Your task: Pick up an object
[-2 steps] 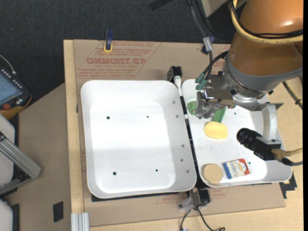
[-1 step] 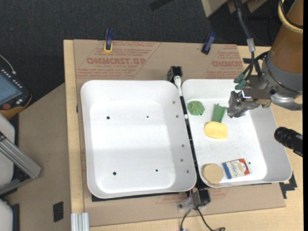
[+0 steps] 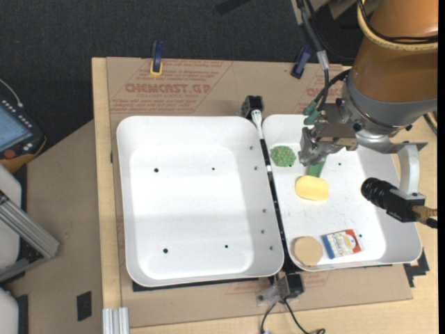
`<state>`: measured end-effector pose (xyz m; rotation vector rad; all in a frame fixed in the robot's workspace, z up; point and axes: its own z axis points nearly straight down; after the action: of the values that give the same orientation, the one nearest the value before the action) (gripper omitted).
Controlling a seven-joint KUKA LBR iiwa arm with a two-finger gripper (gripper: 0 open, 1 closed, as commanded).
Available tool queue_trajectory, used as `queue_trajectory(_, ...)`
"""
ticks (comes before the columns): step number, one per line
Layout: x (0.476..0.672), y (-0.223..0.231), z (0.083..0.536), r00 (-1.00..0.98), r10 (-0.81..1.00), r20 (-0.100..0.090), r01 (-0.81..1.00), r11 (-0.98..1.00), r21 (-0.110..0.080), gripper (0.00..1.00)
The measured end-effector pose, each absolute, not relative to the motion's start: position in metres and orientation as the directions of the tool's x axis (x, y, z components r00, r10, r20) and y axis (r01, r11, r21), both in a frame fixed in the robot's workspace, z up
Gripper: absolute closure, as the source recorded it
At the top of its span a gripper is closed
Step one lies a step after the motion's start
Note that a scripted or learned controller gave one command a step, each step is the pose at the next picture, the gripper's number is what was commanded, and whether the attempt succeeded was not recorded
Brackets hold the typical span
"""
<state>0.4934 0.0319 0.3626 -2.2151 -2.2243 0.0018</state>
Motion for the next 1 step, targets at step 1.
queue_trajectory(1, 0.4792, 0.0779, 0.4186, -0.006, 1.000, 0.002, 1.000, 0.006, 0.007, 1.00)
